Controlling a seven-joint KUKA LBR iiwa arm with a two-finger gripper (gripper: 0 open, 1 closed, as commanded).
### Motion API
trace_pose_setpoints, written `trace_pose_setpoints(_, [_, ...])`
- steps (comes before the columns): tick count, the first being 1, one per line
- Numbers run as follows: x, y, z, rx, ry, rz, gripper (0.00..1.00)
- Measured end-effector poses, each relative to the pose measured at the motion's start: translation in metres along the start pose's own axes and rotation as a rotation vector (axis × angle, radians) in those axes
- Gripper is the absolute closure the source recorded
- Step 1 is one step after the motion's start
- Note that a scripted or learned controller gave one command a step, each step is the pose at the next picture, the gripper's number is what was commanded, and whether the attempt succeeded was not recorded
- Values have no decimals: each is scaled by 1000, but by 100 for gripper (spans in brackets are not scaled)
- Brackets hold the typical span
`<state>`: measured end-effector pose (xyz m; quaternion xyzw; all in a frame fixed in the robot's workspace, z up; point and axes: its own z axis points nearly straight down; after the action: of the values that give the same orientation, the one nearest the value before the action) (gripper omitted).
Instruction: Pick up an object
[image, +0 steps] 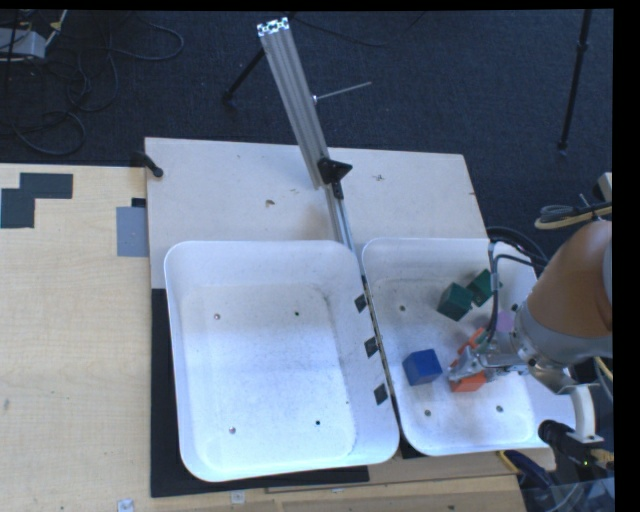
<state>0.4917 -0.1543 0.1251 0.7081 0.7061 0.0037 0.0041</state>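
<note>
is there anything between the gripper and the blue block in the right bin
Nothing visible does. The gripper is low in the right bin, over an orange piece, and the blue block sits just to its left on bare bin floor. The green blocks lie farther back, out of the way.

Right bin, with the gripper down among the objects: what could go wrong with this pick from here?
1. The gripper sits low over an orange-red object with the blue cube close beside it, so it may nudge the cube or catch it as well.
2. The green pieces lie near the arm's wrist and might get swept aside.
3. The orange-red object is partly hidden, so the grasp could simply miss.
</note>
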Motion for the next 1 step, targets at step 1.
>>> trace_pose_setpoints(1, [116,1,-67,11,5,-11,100])
